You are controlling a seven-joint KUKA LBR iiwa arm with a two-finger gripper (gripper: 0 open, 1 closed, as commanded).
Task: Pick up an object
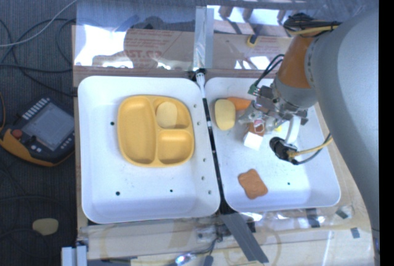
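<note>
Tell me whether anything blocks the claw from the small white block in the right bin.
Nothing visible does. The claw hangs right over the small white block in the right bin; the yellow piece lies off to the side.

Small white-and-red block (255, 134), right bin, under end effector (265, 118)

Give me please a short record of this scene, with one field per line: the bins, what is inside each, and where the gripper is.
left bin: holds a yellow divided tray
tray contents: a pale yellow round piece in its upper right compartment
right bin: holds a pale yellow block, an orange piece, a small white and red item, a brown piece
gripper: in the right bin, just above the white and red item
grasp: cannot tell
</note>
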